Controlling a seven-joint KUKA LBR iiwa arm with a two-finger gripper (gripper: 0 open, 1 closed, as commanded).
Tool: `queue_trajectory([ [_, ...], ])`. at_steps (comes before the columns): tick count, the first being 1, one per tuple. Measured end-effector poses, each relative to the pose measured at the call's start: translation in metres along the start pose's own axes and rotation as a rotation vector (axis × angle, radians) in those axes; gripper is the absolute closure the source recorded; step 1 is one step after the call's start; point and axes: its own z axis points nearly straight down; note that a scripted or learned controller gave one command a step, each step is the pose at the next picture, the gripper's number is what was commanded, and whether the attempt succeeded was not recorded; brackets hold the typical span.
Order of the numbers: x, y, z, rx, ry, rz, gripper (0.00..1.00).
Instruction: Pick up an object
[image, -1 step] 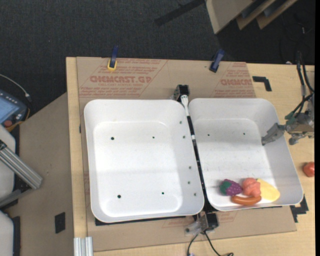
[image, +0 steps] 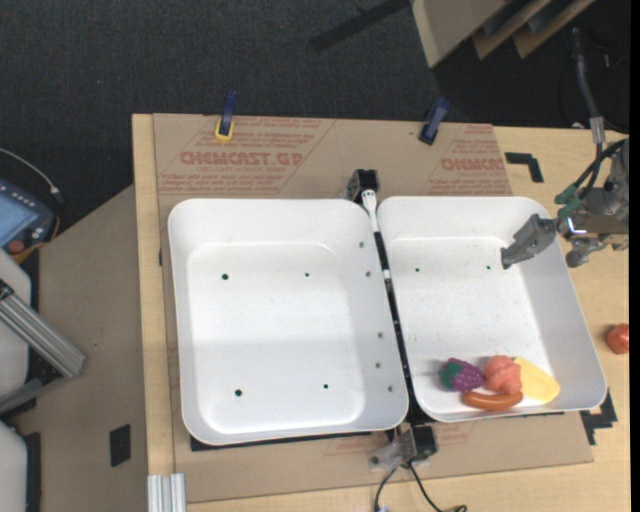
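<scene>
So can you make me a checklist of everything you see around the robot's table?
Surface: cardboard-covered bench with a left bin and a right bin side by side.
Job's things: purple toy, orange-red toy, yellow toy and red sausage-shaped toy bunched in the right bin's near corner.
Clutter: small orange thing on the bench, right of the bins.
Grippers: gripper over the right bin's far right edge, away from the toys.
Cables: cable at the front edge.
Surroundings: dark floor.

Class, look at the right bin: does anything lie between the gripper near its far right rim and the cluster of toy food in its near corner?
Nothing visible does. The gripper hangs over the far right rim of the right bin; the toy food lies in the bin's near right corner. Bare white floor separates them.
</scene>
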Motion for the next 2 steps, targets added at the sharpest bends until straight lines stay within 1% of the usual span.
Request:
queue_trajectory([
  [1,0.021,-0.011,-0.07,0.006,-0.003,0.009,0.0],
  [2,0.05,-0.008,-0.17,0.002,-0.003,0.01,0.0],
])
